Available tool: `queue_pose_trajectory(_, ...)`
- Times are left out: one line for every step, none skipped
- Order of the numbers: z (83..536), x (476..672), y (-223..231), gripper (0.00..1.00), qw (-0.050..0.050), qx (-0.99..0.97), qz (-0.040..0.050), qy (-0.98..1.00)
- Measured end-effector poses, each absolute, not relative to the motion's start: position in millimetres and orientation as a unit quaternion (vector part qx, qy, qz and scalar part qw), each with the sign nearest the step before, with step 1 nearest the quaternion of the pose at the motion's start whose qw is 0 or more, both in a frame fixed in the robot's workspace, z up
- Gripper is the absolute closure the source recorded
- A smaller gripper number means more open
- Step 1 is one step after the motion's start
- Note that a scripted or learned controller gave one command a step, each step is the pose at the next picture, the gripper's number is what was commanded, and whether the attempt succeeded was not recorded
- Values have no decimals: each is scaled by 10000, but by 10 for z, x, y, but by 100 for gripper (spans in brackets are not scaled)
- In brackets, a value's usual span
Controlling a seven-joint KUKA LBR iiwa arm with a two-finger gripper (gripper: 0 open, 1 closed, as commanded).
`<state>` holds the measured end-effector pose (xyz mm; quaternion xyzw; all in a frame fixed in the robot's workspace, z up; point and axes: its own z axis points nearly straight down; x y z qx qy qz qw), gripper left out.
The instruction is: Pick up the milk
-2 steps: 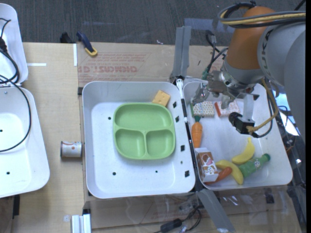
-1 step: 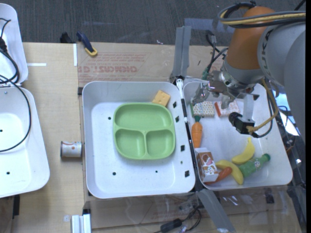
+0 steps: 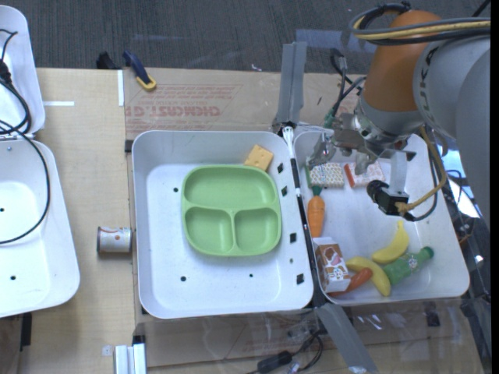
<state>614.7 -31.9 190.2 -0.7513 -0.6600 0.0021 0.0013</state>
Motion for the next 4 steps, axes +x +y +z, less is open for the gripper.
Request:
queue_pose_trajectory(2693, 5962, 26, 0, 0, -7992, 16, -6010)
queue_pose_trajectory(1899, 5734, 547, 0, 8, -7953, 26, -6062)
queue_pose_trajectory(1909, 5808, 440, 0, 1, -7804, 16, -6253)
queue_pose_trajectory(1405, 6069, 792, 0, -136, -7738, -4, -6333)
